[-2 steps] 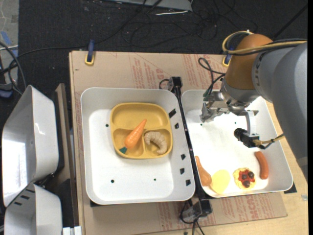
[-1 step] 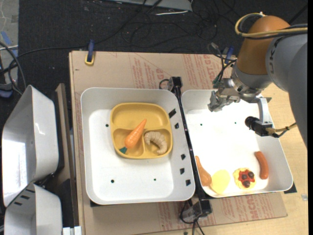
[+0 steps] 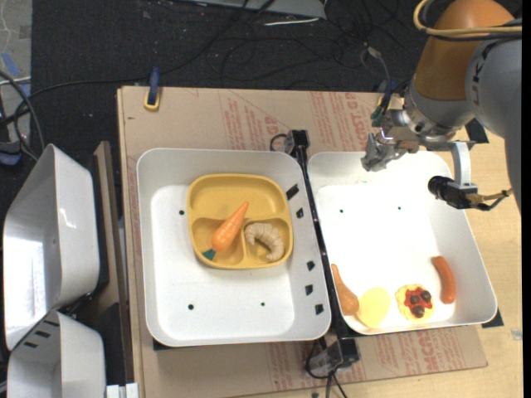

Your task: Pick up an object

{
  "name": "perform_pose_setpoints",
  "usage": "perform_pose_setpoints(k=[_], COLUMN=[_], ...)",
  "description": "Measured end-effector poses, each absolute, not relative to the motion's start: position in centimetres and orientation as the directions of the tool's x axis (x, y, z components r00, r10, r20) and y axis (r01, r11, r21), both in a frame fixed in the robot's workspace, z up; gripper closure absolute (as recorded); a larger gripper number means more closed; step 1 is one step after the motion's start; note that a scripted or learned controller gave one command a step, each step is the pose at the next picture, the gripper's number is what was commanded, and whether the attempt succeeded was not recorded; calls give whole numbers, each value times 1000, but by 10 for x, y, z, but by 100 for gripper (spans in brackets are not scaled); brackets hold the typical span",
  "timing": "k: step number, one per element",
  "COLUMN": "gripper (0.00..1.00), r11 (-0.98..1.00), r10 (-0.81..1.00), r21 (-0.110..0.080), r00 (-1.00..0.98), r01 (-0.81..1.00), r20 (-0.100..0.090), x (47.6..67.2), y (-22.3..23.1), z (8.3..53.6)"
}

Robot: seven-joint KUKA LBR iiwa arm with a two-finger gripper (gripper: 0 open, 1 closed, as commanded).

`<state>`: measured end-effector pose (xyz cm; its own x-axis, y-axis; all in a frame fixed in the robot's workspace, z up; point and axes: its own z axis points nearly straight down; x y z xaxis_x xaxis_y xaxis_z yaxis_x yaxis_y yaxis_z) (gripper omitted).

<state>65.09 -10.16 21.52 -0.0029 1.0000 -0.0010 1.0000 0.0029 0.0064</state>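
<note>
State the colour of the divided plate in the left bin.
Yellow divided plastic plate, seen in the camera view.

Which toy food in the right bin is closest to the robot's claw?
The sausage by the right bin's right wall. It lies nearer the gripper than the drumstick, yellow disc and small pizza.

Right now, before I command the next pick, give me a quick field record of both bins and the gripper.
left bin: holds a yellow divided plate
plate contents: toy carrot lying across the divider, pale shrimp in the lower right compartment
right bin: items along the near edge
right bin items: orange drumstick-like piece, yellow disc, small pizza-like piece, sausage
gripper: over the far left corner of the right bin, apart from all items
</note>
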Motion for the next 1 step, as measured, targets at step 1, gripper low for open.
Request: perform_pose_setpoints(k=[1], gripper=[100], r11=[3], r10=[1000], r21=[7], r00=[-3], r01=[1000], r20=[-1], x=[652], y=[-102], z=[269])
